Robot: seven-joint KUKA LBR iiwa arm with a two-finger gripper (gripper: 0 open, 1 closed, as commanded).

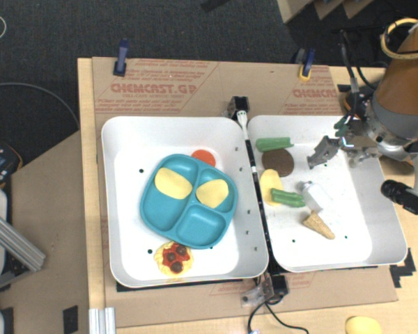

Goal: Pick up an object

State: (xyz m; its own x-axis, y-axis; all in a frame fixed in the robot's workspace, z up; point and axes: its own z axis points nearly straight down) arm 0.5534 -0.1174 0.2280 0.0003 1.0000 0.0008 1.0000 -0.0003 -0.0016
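Note:
My gripper [339,152] hangs over the back of the right bin [376,249], fingers spread open and nothing between them. Left of it lie a green stick [274,143] and a brown round disc [277,162]. Nearer the front sit a yellow piece [268,184], a second green piece [287,198], a small grey-white object [311,193] and a tan cone [319,225]. The grey-white object lies just in front of and below the gripper, apart from it.
The left bin [118,186] holds a blue divided plate [188,200] bearing two yellow pieces, an orange disc [204,156] behind it and a small pizza toy [173,257] in front. A black divider clip [238,106] stands between the bins at the back.

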